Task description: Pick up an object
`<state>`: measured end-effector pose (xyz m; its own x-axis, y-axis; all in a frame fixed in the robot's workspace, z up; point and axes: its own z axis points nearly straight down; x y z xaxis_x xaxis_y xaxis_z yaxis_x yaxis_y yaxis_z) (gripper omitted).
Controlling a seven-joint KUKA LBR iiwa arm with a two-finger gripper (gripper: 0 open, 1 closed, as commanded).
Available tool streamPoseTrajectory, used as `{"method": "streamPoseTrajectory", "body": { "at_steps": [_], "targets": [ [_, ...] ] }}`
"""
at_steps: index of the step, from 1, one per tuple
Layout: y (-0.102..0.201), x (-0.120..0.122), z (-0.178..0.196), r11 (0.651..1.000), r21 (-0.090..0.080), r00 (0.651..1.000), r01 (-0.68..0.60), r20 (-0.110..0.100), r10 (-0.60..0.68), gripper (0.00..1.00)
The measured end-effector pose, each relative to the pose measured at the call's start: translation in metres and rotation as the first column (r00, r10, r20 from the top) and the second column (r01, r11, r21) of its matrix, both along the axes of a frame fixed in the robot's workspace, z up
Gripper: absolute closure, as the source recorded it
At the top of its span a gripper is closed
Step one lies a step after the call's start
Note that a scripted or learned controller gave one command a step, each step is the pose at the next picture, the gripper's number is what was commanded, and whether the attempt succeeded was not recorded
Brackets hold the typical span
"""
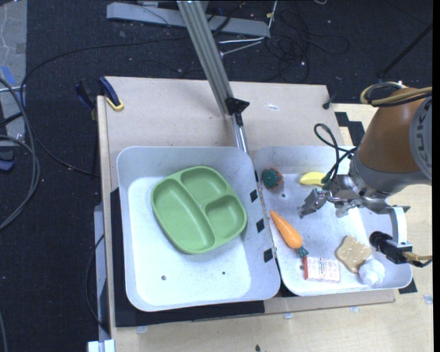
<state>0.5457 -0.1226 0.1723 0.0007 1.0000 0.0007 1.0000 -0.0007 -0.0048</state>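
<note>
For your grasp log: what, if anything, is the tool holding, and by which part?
Nothing. The tool hangs over bare floor of the right bin, between the carrot and banana, with nothing between its fingers.

A pale wooden worktop (179, 110) sits on a dark, speckled floor (48, 240). Black cables (41, 69) loop across the floor at the left and along the top. A grey metal pole (210, 55) slants down from the top edge to the worktop, where it ends in a black clamp (236, 106). Grey metal bars (172, 17) lie flat on the floor behind it. A blue and yellow clip (110, 94) grips the worktop's far left corner. Light is even, with soft shadows.
</note>
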Motion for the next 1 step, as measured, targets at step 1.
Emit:
{"method": "streamPoseTrajectory", "body": {
  "at_steps": [1],
  "targets": [
    [-0.0071,0.0054,-0.0571,1.0,0.0,1.0,0.001,0.0,-0.001,0.0]
  ]
}}
